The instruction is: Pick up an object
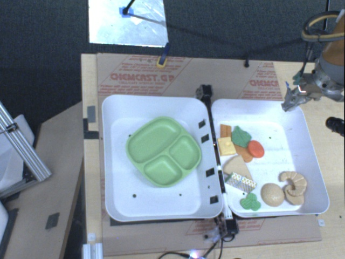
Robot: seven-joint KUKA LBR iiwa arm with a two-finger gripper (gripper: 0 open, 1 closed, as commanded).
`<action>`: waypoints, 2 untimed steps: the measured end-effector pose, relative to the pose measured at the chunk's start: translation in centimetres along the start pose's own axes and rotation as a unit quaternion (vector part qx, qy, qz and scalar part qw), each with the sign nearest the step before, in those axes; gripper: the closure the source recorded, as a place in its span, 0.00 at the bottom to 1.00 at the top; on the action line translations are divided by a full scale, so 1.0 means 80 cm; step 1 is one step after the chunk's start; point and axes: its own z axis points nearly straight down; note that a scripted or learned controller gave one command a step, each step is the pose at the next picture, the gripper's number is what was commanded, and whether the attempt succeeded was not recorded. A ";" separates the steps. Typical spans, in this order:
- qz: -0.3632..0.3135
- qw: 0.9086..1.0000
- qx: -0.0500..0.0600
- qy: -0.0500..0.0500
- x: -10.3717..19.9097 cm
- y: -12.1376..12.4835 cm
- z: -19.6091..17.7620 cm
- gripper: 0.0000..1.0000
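The light is bright and even, falling from above. Both white bins [253,117] are close to washed out, with soft, faint shadows along their inner walls. A shiny sheet [128,15] beyond the bench's far edge throws back patchy glare. The dark floor [43,36] stays dim and grainy. The whole frame is slightly soft, and the arm [326,63] at the right edge is blurred.
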 end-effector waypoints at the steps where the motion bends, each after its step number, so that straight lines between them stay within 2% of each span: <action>1: -0.001 1.000 0.001 0.001 0.050 -0.040 -0.014 1.00; 2: 0.000 1.000 0.003 0.001 0.092 -0.080 0.001 1.00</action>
